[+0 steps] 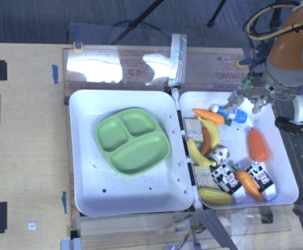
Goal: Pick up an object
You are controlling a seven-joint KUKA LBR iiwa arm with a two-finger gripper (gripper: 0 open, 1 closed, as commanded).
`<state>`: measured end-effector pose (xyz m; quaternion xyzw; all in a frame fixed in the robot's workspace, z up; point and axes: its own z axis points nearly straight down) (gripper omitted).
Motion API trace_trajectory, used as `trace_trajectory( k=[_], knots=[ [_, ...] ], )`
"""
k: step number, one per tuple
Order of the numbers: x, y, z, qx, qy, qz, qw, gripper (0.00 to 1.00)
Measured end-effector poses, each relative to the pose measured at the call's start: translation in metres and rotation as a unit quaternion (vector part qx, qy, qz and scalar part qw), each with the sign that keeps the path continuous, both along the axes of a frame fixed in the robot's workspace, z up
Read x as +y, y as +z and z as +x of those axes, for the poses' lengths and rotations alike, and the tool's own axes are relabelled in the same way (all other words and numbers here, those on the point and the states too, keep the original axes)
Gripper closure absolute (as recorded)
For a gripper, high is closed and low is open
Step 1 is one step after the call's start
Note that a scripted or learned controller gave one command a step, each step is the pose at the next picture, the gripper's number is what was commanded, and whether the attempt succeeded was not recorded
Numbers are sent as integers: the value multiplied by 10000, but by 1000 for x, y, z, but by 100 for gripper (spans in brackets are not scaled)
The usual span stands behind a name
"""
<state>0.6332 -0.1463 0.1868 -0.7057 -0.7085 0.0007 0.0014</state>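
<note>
While the tool (247, 100) hangs open (holding nothing), two carrots (209, 115), perhaps two bananas (198, 153) lie below.

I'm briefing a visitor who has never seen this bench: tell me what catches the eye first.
The green divided plate dominates, lying alone in the left bin. Next comes the clutter of toy food in the right bin: bananas, carrots and cow-patterned cartons. At that bin's far edge the gripper hangs beside a small blue toy.

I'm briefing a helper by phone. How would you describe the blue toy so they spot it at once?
Look in the right bin, at its far end under the pincer. The blue toy lies beside a carrot; it is the only blue item among orange and yellow food.
</note>
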Motion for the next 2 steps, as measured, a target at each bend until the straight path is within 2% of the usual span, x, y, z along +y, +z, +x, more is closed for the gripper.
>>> trace_trajectory(
  k=[1, 2],
  knots=[
    [-60, -90, 13, 9, -170, 33, 9998, 0],
    [-52, -101, -9, -27, -174, 3, 9998, 0]
  ],
)
